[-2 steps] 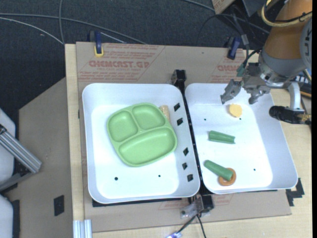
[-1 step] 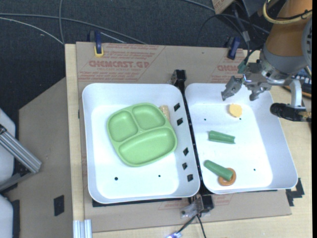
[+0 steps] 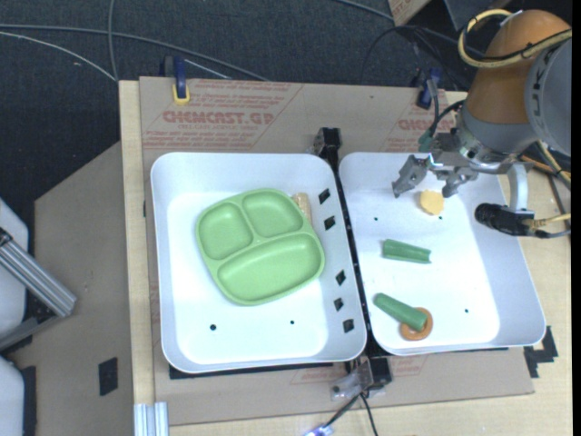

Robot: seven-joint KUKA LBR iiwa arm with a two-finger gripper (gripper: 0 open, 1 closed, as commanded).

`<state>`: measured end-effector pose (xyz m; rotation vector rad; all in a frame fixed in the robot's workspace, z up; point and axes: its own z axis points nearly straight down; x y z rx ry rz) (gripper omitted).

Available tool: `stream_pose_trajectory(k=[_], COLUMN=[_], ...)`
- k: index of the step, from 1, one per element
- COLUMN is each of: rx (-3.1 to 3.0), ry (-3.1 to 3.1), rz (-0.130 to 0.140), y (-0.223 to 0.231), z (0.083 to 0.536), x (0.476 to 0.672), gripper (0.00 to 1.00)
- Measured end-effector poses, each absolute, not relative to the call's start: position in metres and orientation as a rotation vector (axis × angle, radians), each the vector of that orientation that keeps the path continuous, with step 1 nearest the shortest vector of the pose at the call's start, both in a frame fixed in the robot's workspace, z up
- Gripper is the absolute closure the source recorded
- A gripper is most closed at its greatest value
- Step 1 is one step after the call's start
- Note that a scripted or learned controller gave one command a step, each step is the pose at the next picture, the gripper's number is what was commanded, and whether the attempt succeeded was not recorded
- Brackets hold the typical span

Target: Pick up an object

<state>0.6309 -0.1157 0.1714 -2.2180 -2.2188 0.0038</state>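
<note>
My gripper [image 3: 425, 179] hangs over the far part of the right bin [image 3: 495, 271], its fingers spread open with nothing between them. A small yellow piece [image 3: 431, 203] lies on the bin floor just below and to the right of the fingertips, apart from them. A green block [image 3: 405, 252] lies in the middle of the same bin. Closer to the front edge, a green cylinder [image 3: 396, 308] rests with one end on an orange ring [image 3: 418, 327].
The left bin [image 3: 182, 307] holds a green divided plate [image 3: 260, 244] with a tan piece [image 3: 302, 205] at its far right corner. A black divider [image 3: 337, 234] with clips runs between the bins. The arm's grey and orange body [image 3: 508, 80] stands over the right bin's far corner.
</note>
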Motion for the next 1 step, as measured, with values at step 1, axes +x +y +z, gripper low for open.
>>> stream_pose_trajectory(k=[1], rx=[-2.217], ry=[-2.219], rz=[0.004], y=[-0.1098], z=[0.1115], x=[0.6268], gripper=[0.00])
